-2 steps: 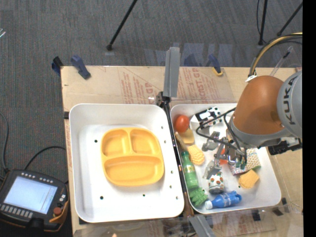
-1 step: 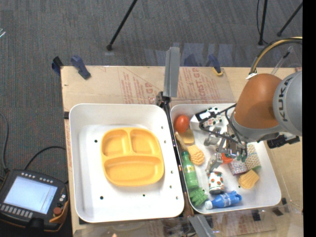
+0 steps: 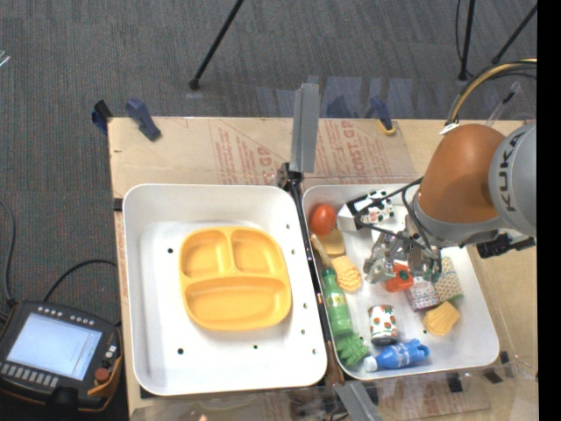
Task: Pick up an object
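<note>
**Tool down among the toys in the right bin, grip unreadable**

Lowest in the frame, along the bottom edge of the right bin (image 3: 478, 336), a blue bottle (image 3: 399, 355) lies on its side with a green leafy piece (image 3: 353, 351) just left of it. Above them stand a white cup with red spots (image 3: 382, 323) and a yellow wedge (image 3: 441, 318). A green bottle (image 3: 336, 305) lies along the bin's left wall.

At mid-bin the tool (image 3: 392, 266) points down into the clutter, its metal parts a tangle against the things below. Whether it is spread or pressed together cannot be told. A small red-orange object (image 3: 401, 280) sits right at its tip, partly covered; no grip on it can be made out. Two patterned cubes (image 3: 425, 295) lie just right of that object, half under the wrist, and a yellow ridged piece (image 3: 349, 276) lies to its left.

The arm (image 3: 456, 182) enters from the right of the frame, its orange band bulking over the bin's upper right and hiding that corner. Further up are a red ball (image 3: 323, 219) and a white box with black marks (image 3: 368, 209), the box partly behind the tool's cables.

In the left bin (image 3: 149, 235) lies a yellow divided plate (image 3: 235, 279). Beyond both bins, the wooden surface (image 3: 202, 152) runs to the carpet.
</note>
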